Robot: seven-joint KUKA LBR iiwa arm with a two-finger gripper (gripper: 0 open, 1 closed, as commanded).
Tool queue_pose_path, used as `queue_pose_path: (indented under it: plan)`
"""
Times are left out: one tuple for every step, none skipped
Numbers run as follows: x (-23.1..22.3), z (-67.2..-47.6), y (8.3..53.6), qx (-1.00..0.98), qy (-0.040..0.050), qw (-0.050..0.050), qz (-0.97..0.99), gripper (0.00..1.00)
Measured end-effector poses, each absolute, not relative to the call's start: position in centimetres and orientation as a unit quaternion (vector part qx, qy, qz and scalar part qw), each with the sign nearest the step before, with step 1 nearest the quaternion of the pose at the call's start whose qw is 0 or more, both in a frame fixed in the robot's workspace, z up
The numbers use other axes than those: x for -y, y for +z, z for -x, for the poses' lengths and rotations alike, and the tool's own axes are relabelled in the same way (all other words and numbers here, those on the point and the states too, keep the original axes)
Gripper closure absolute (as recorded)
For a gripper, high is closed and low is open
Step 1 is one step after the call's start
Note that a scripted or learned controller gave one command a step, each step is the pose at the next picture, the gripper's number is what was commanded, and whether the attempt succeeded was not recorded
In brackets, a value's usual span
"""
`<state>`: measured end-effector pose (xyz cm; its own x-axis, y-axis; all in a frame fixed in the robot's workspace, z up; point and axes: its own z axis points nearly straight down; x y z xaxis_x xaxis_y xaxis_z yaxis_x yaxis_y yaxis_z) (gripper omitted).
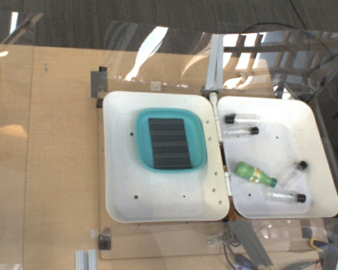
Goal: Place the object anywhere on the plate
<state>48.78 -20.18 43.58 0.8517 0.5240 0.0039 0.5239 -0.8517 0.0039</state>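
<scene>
A teal square plate point(198, 145) lies in the left bin point(124, 196). A dark ribbed rectangular block point(169, 143) rests flat on the plate's middle. The right bin point(321, 151) holds a small green bottle point(254, 174) lying on its side near the bin's left wall, and several clear tubes with black caps: two near the top left point(242, 118) point(241, 131), one at the right point(293, 173) and one near the bottom point(286, 197).
A metal divider post point(214, 66) rises behind the seam between the two bins. Clear plastic shields stand behind the bins. The wooden bench point(45, 151) stretches to the left. Small brackets point(99, 82) point(104, 241) sit by the left bin's corners.
</scene>
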Motion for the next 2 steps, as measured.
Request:
queue_pose_path:
  plan:
    - [20.61, -48.78, 43.54, -0.213, 0.0019, 0.001, -0.977, 0.00]
    - [20.57, -48.79, 43.56, -0.151, 0.0019, 0.001, -0.989, 0.00]
